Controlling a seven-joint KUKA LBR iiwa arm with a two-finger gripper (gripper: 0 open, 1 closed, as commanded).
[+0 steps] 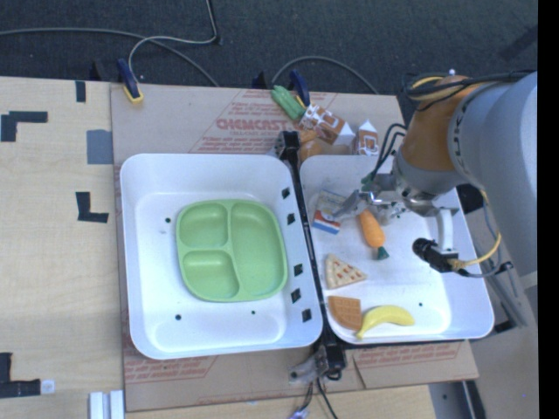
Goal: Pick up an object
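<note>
I see the gripper in the right bin; finger state: I cannot tell. The carrot lies just at its 6 o'clock, on the bin floor.

Cardboard sheet under the bins: red print along its far edge, the largest word reading roughly "CHEMCAST", slanted; a smaller line of print beneath it too small to read. More red print on the sheet's near edge, illegible. Small cartons behind the right bin carry brown-and-white markings, not readable. No numbers or signs legible elsewhere.
</note>
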